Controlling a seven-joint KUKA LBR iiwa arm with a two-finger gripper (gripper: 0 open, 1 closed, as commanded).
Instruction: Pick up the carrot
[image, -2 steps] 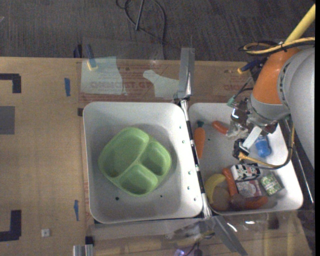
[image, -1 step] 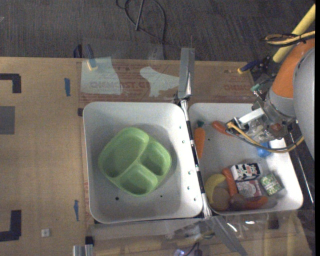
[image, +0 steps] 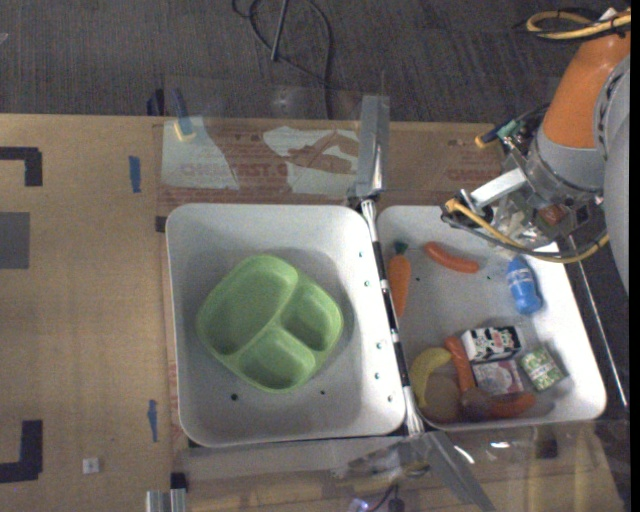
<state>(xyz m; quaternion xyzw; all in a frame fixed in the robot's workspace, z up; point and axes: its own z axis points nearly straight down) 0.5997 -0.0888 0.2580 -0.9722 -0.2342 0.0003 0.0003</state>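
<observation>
Camera view: the arm (image: 590, 90) enters from the right, w/ the gripper (image: 530, 215) over the back edge of the right bin (image: 585, 395). Cables hide the gripper tip, so its state cannot be told. The carrot (image: 399, 282) lies in the right bin along its left wall, green top toward the back, well apart from the gripper. An orange sausage (image: 452, 258) lies just beside it; a blue bottle (image: 523, 285) sits further right. The left bin (image: 190, 400) holds a green divided plate (image: 270, 322). Both bins rest on the tabletop (image: 80, 300). Approx. six more items cluster at the right bin's front.
</observation>
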